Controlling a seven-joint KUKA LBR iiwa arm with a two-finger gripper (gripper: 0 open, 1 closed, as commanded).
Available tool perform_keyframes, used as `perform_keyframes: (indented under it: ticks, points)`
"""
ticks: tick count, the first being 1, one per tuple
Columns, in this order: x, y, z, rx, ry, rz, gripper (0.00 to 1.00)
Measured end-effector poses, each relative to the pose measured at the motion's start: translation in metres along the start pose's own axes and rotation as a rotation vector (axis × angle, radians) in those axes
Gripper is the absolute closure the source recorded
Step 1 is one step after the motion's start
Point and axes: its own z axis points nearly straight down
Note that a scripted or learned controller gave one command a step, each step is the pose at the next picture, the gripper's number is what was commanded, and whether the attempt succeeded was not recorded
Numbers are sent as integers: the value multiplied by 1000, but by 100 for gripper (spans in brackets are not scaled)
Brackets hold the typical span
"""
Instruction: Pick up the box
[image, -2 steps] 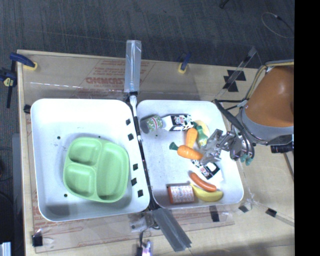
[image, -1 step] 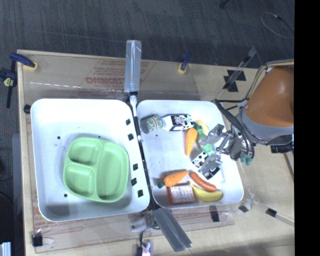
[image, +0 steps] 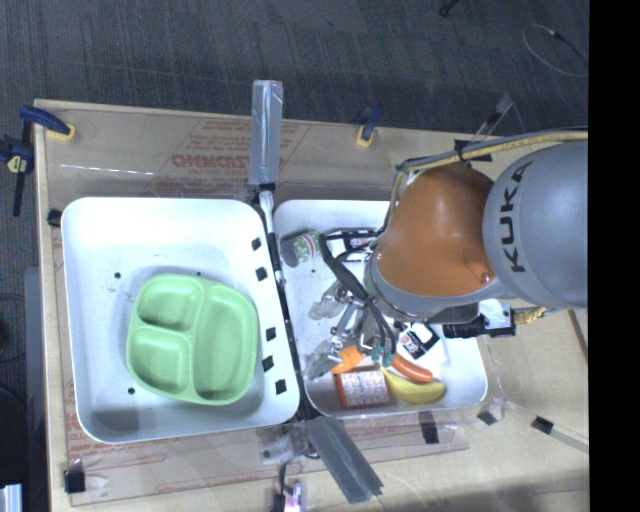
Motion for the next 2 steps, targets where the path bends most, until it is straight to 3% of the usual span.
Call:
perform_keyframes:
  ticks: [1,2]
  points:
    - [4,36,0,-1,-2,188,0]
    - [3,37,-9,0,4,178,100]
